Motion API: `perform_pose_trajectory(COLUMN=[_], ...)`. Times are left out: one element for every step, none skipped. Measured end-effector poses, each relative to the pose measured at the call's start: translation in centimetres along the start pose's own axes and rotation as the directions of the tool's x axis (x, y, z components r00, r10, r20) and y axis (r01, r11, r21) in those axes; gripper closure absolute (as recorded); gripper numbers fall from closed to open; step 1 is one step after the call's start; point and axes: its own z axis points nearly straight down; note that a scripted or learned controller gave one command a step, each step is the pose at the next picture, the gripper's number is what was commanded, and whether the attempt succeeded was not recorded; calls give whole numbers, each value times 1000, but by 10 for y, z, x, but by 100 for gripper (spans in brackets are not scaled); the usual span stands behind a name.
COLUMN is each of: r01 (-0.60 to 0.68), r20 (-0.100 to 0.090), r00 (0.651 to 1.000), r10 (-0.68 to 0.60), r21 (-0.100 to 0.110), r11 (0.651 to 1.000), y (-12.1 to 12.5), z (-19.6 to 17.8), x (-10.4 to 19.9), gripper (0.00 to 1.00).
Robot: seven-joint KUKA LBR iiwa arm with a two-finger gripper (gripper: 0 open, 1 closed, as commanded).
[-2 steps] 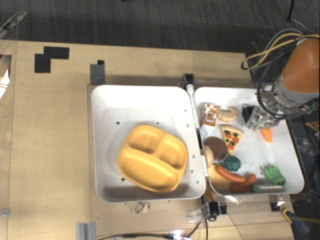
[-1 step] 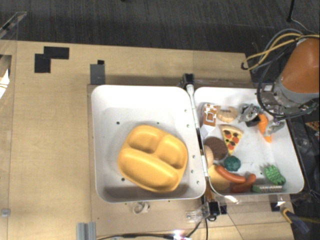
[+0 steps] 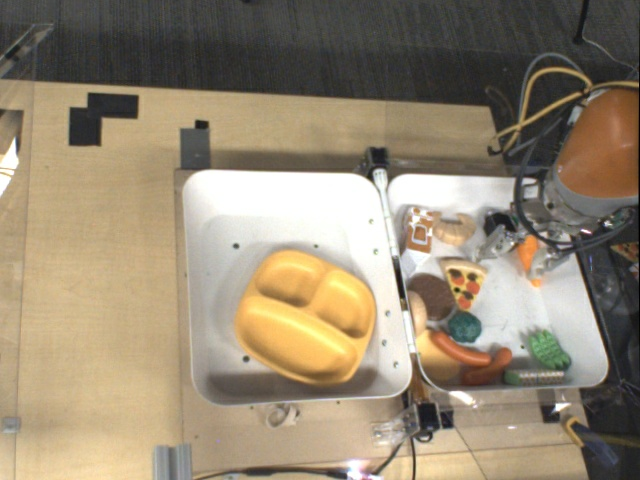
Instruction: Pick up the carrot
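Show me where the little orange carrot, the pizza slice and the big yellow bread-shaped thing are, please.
Small orange plastic carrot [image 3: 527, 255]: camera view, on its orange body.
Triangular toy pizza slice [image 3: 464, 283]: camera view, on its topped face.
Large yellow bread-shaped toy [image 3: 305, 314]: camera view, on its domed top.

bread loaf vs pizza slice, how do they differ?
The bread loaf is far bigger than the pizza slice. The loaf is plain yellow and rounded; the slice is flat, wedge-shaped and has red spots. The loaf lies alone in the left bin; the slice lies among other toy foods in the right bin.
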Motion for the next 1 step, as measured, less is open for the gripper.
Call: perform_pose_trajectory(r01=[-3], r20=[4], r00=[1000], r10=[3], r21=[13], r11=[1000], y=[-4], z=[-15], x=[-2], gripper=[100])
